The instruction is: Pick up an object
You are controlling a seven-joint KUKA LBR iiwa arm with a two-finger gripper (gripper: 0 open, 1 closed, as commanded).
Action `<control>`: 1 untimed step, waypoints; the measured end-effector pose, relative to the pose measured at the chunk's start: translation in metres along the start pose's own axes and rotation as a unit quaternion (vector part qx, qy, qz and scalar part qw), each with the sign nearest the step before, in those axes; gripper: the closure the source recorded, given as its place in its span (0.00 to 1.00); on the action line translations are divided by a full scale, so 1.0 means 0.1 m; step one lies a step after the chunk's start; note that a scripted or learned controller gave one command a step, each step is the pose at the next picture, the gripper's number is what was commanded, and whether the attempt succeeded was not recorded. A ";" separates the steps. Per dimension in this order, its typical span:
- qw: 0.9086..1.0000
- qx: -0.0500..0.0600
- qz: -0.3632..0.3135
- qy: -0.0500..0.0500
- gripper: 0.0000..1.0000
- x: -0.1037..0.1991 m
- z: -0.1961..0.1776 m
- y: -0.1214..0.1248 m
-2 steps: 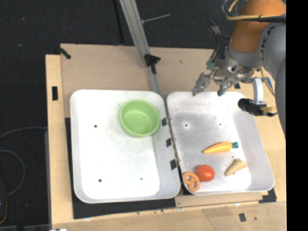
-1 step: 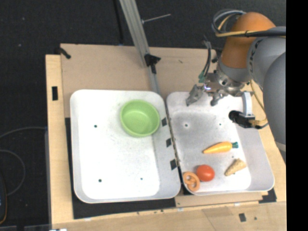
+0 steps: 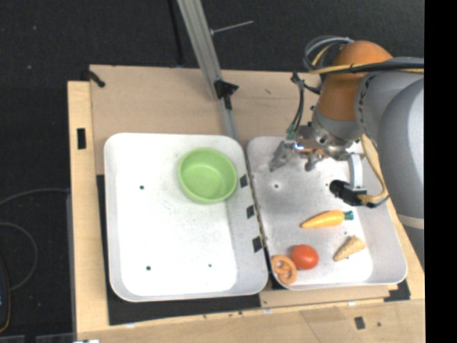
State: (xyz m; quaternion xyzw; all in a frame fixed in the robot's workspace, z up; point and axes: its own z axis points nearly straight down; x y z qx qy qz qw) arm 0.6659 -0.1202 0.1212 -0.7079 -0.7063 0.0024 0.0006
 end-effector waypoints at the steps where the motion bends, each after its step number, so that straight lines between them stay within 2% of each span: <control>1: 1.000 -0.005 0.002 0.001 1.00 0.00 -0.15 0.02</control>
